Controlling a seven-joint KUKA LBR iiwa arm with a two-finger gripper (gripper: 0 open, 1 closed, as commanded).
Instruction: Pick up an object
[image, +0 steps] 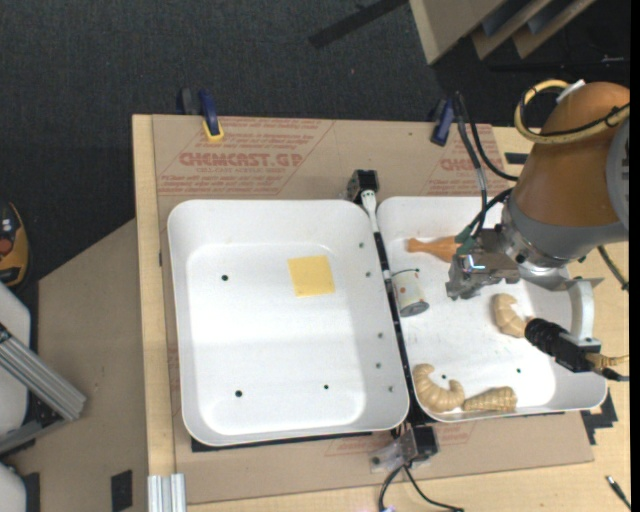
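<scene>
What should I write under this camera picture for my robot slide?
Robot gripper hangs over the right bin of toy food; a yellow square sits in the left bin.

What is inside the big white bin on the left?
Inside the left bin lies one flat yellow square, like a cheese slice, near the middle. What is under the square is covered, so that cannot be seen.

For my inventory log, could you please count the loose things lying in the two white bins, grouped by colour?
Yellow: 1, flat square slice, left bin.
Orange: 1, carrot-like piece, right bin.
Grey: 1, small cylinder, right bin.
Tan: 3, curved pastry-like pieces, right bin.
Total: 6.
</scene>
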